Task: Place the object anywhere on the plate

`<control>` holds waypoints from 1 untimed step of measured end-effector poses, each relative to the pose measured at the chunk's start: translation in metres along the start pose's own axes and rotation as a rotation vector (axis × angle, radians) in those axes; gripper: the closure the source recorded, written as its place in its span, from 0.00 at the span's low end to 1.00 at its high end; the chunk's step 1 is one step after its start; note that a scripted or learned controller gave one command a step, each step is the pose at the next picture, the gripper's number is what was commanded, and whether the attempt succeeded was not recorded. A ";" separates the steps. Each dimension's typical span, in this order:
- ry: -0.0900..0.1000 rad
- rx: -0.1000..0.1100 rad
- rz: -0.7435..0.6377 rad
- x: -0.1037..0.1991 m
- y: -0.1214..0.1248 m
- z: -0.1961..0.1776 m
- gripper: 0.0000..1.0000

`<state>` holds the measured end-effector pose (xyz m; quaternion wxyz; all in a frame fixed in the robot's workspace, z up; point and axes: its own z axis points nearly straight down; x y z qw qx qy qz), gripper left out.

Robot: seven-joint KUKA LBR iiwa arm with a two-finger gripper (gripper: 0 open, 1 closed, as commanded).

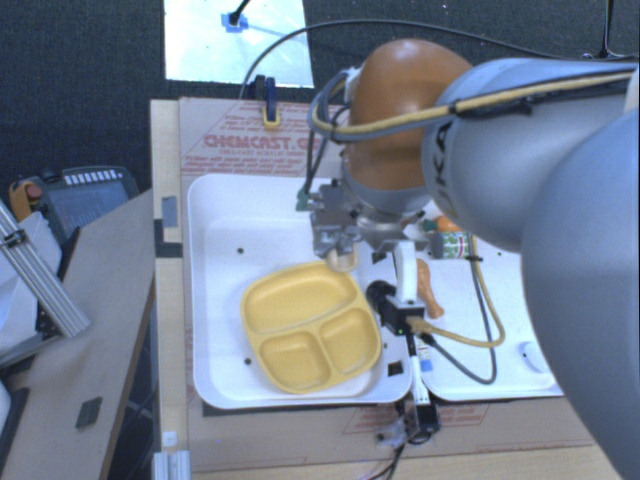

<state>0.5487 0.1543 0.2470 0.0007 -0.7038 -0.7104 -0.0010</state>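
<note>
A yellow plate (305,326) with three compartments lies in the left bin (215,268), towards its front. My gripper (338,250) hangs over the plate's far right edge, under the orange wrist. A small round tan object (344,259) sits between its fingertips, and the gripper is shut on it. The object is just above the rim of the plate's large compartment. The arm hides the bin's far right corner.
In the right bin (520,373) an orange carrot-like piece (427,286) lies near the divider, with an orange and green item (452,243) behind it. A black cable (470,343) loops over that bin. A cardboard sheet (240,138) lies behind the bins.
</note>
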 end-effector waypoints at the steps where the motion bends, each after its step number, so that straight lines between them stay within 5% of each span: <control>1: -0.002 0.000 0.005 -0.003 0.000 0.000 0.00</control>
